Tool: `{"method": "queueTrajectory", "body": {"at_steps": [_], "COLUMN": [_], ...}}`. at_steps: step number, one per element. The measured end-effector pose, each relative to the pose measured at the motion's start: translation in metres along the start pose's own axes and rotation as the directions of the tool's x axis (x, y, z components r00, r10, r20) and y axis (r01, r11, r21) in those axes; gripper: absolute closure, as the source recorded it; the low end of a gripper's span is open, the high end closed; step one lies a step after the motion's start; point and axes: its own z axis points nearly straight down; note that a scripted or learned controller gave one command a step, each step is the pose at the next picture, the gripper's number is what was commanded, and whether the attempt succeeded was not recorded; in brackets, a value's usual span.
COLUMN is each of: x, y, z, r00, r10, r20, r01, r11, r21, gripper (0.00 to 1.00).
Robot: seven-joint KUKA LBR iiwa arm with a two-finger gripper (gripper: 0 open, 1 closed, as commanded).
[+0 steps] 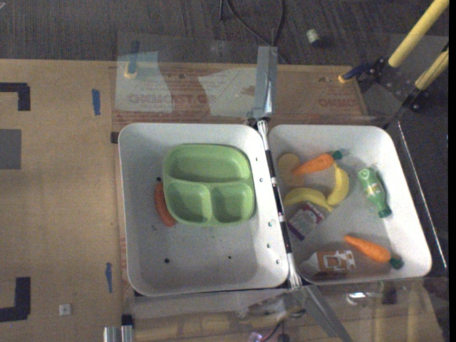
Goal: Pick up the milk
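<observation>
The milk (335,261), a small carton with an orange-and-white face, lies on its side at the near edge of the right bin (407,184), close to the front wall and untouched, so the pick looks not yet begun. Just right of the milk lies a carrot (373,251), nearly touching it. Beyond the milk sits a small dark juice box (306,219), then two bananas (320,194), a second carrot (318,163) and, farther right, a green bottle (373,191). Left of the milk, the other bin (135,212) holds a green divided plate (209,184). How the jaws stand I cannot tell. Approach, grasp and lift all remain.
</observation>
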Motion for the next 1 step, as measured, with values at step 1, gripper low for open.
{"method": "queueTrajectory", "body": {"at_steps": [1], "x": [0.0018], "y": [0.0006], "z": [-0.0099], "r00": [1.000], "r10": [-0.004], "r20": [0.002], "r01": [0.004], "r11": [1.000], "r21": [-0.001], "gripper": [1.00]}}
